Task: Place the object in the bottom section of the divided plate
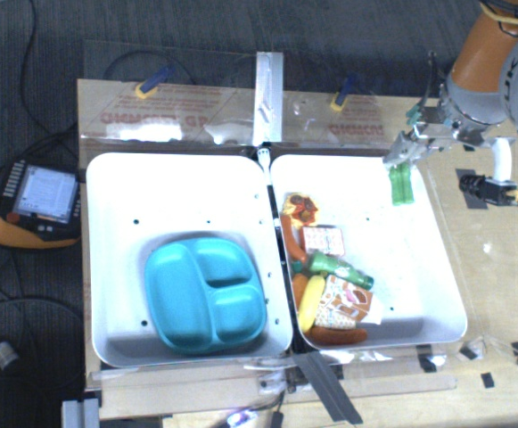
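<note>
Gripper [405, 156]: clamped on top end of green piece [402, 186], dangling over far right corner of right bin [437, 266]. Grip looks thin, so move slowly and avoid swinging. Lift enough to clear pile [325, 283] and wall between bins, then carry left to plate [174, 279] in left bin [116, 203]. Centre over bottom section [237, 315], nearest the front rim, not the section above it. Lower close before opening, to stop a bounce over the ridge.
</note>
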You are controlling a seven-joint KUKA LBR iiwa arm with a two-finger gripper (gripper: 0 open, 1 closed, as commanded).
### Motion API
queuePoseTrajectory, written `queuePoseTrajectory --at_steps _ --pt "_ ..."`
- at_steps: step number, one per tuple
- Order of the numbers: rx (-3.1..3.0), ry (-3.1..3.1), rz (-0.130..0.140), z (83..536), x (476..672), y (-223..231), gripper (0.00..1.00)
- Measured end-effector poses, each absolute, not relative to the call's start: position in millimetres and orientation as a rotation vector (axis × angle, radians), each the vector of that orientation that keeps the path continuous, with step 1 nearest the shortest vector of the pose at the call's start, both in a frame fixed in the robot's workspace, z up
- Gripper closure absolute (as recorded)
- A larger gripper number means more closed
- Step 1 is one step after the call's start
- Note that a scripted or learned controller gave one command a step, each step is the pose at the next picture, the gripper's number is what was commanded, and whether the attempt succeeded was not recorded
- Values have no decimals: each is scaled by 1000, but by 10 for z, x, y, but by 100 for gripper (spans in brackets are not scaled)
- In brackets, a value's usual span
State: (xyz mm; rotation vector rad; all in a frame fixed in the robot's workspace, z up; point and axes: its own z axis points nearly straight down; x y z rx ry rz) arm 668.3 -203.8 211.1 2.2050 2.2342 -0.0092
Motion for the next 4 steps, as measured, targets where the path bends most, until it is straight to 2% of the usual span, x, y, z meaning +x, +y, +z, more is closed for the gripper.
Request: queuePoseTrajectory --at_steps 1,2,3,4 --pt "2133 2309 -1 2049 6149 -1168 100" --pt "2025 2406 -2 1825 5898 -356 100" --pt "1901 2507 -2 1827 5136 244 100" --pt "2113 2331 -6 1676 4825 1284 100"
